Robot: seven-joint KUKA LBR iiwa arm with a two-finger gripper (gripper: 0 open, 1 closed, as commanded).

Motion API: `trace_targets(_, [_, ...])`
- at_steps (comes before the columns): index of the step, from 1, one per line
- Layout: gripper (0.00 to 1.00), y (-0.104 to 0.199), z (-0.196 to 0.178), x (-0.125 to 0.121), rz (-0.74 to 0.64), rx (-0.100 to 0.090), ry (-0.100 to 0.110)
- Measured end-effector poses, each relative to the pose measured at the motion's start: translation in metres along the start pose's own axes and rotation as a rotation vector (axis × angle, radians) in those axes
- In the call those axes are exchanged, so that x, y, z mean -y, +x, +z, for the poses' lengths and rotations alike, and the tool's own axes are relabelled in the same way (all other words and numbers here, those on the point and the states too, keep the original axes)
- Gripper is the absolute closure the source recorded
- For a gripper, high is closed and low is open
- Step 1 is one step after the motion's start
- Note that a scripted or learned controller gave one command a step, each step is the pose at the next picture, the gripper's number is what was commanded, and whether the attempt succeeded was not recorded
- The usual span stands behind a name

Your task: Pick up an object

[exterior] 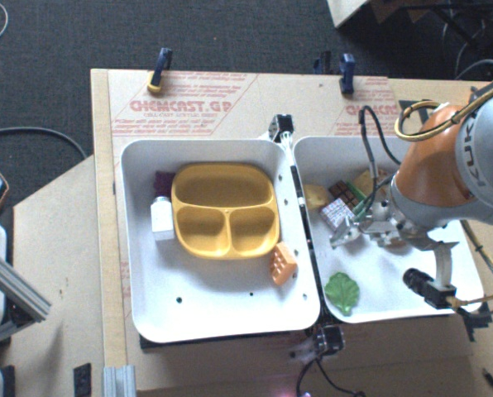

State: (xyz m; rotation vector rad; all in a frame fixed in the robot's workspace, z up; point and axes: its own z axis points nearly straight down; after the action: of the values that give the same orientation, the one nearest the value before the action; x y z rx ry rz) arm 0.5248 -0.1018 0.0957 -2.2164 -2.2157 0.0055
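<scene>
My gripper [347, 233] hangs low in the right bin [379, 292], near its left side. Just up and left of it lie a small checkered packet [336, 213] and a dark brown bar [343, 193]; the gripper's tip is right beside the packet, and contact is unclear. A pale yellow piece [314, 195] rests near the bin's left wall. A green leaf-shaped toy [342, 293] lies at the front of this bin, below the gripper. The arm's orange band [433, 168] covers part of the bin's back right.
The left bin [147, 296] holds a yellow divided plate [226, 209], a white bottle [161, 218] and a dark purple item [164, 179] to its left, and an orange block [284, 264] at its front right. A black part [424, 286] hangs from the arm.
</scene>
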Motion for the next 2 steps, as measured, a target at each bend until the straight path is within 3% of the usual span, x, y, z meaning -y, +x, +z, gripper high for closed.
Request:
trace_targets(1, [0.00,0.001,0.012,0.001,0.000,0.001,-0.003])
trace_targets(2, [1.00,0.000,0.001,0.000,0.002,0.002,-0.007])
